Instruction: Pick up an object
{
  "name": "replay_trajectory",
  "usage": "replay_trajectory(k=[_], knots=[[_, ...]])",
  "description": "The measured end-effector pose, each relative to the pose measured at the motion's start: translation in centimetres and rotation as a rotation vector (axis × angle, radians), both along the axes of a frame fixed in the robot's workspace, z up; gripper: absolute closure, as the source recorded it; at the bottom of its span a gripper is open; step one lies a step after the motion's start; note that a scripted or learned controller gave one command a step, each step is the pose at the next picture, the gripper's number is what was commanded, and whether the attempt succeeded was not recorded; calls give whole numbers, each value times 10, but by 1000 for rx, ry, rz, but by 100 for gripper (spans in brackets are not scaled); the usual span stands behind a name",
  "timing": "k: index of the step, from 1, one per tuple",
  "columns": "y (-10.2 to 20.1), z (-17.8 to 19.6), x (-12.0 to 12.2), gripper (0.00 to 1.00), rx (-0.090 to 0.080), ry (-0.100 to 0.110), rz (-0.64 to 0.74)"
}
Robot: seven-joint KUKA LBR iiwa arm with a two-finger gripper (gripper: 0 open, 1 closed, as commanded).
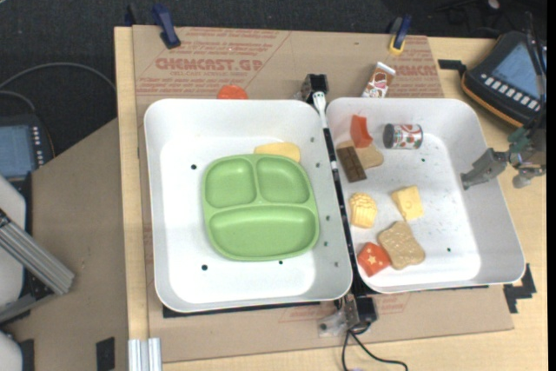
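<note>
Grey metal gripper [495,168] with slim angular grey linkage

Green tray [259,206] hides most of yellow piece [280,152].

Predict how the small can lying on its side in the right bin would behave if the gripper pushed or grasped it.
The can lies on its side, so a push across its length would probably roll it over the right bin's smooth floor. Its round, apparently shiny wall may slip between fingers. It looks rigid and, being small, probably light.
</note>
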State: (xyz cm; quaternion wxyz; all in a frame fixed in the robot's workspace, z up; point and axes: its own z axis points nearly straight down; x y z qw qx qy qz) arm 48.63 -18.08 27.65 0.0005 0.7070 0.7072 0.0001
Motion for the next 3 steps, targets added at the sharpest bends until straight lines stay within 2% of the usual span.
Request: replay_trajectory(k=[1,2,3], knots=[[86,-139,24,0,7,11,8],[-20,-188,117,0,-5,-12,0],[66,-192,160,0,-5,16,1]])
